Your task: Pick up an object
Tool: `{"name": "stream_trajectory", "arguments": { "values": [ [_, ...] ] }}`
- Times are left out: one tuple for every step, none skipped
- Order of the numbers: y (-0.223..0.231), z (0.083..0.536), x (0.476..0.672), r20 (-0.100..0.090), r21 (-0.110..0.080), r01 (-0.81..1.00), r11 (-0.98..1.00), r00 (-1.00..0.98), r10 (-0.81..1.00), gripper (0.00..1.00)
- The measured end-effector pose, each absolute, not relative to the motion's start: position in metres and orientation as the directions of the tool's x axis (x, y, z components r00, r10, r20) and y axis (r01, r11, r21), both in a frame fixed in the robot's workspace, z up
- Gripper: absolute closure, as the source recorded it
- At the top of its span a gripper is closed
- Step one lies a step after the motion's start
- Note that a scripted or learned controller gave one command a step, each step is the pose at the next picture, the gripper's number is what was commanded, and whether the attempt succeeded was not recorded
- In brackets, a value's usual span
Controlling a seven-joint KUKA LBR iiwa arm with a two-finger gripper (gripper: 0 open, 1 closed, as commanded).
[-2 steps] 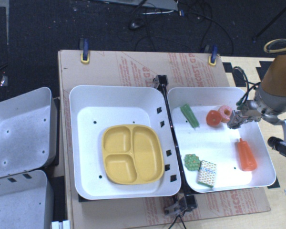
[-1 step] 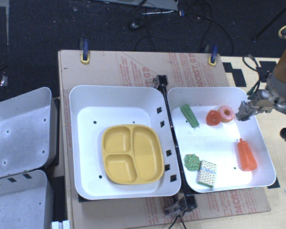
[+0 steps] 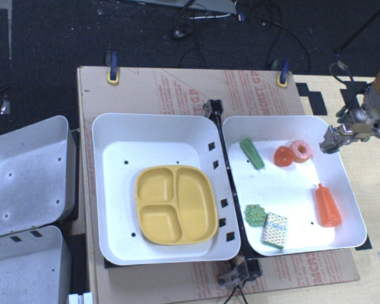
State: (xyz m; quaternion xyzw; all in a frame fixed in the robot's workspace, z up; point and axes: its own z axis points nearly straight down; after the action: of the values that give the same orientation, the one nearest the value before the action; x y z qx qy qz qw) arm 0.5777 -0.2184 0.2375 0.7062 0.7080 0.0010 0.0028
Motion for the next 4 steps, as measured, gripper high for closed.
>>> {"name": "stream_trajectory", "arguments": {
  "values": [
    [-0.175, 0.235, 0.576, 0.001, 0.0, 1.0, 0.006, -0.006, 1.0, 1.0],
    [-0.125, 0.235, 0.584, 0.002, 0.0, 1.0, 0.008, -0.008, 1.0, 1.0],
    [-0.074, 0.244, 0.578, 0.002, -0.001, 1.0, 0.008, -0.008, 1.0, 1.0],
    [-0.015, 0.25, 0.574, 0.002, 0.0, 1.0, 0.009, -0.009, 1.0, 1.0]
  ]
}}
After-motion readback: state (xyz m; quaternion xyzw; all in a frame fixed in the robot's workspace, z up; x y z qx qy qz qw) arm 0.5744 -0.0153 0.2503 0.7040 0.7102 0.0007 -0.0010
